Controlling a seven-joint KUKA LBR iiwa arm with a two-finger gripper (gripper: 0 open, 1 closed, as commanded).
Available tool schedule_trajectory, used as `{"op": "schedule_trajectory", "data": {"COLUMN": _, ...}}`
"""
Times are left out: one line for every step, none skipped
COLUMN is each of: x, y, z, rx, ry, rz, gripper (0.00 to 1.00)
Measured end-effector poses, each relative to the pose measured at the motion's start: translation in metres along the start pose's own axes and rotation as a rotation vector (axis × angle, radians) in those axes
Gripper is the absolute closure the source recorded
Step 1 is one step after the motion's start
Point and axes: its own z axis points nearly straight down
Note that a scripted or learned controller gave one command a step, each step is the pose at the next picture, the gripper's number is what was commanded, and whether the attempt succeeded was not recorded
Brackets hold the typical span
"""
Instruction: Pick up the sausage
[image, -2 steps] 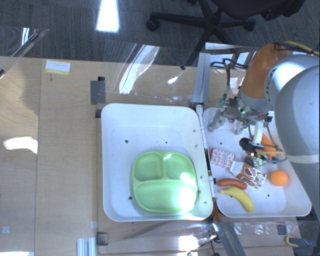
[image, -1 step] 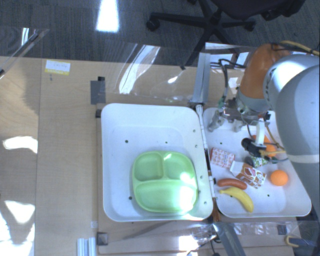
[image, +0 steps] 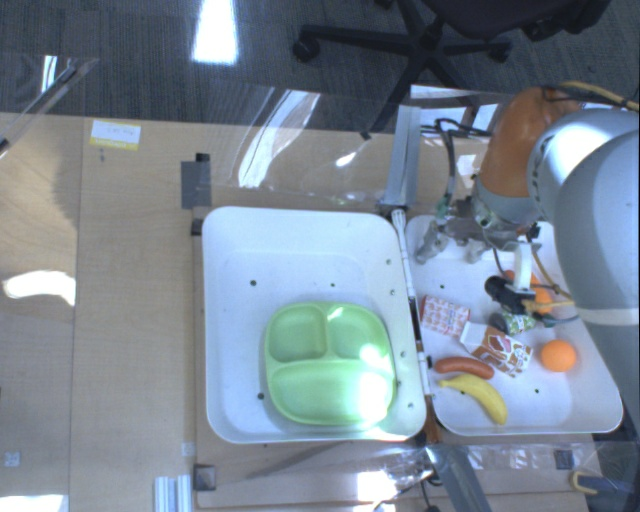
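- Sausage is what matters here: a reddish-brown one lying crosswise in the right bin, toward its near left corner and close to the wall shared with the other bin.
- Crowding it on the near side is a banana, so close that I cannot tell whether the two touch.
- A printed packet sits just beside the sausage's right end, a second packet lies just beyond it on the far side, and an orange rests further right.
- The gripper hangs over the far left end of the same bin, well apart from the sausage; from this slant I cannot tell whether it is spread or closed, and I see nothing carried in it.
- The arm comes in from the right and bends down at the wrist, which I take for a stance above the clutter, not a reach into it.
- The left bin holds a green divided plate, which has no part in this job.
- To my eye the pick has not begun: the gripper must travel toward the near side and close across the sausage's narrow width.
- Banana and packet leave little room, so a slightly misplaced descent could nudge or catch the wrong thing.
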Motion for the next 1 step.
{"op": "schedule_trajectory", "data": {"x": 0.0022, "y": 0.0012, "z": -0.0114, "rx": -0.002, "ry": 0.002, "rz": -0.004, "gripper": 1.00}}
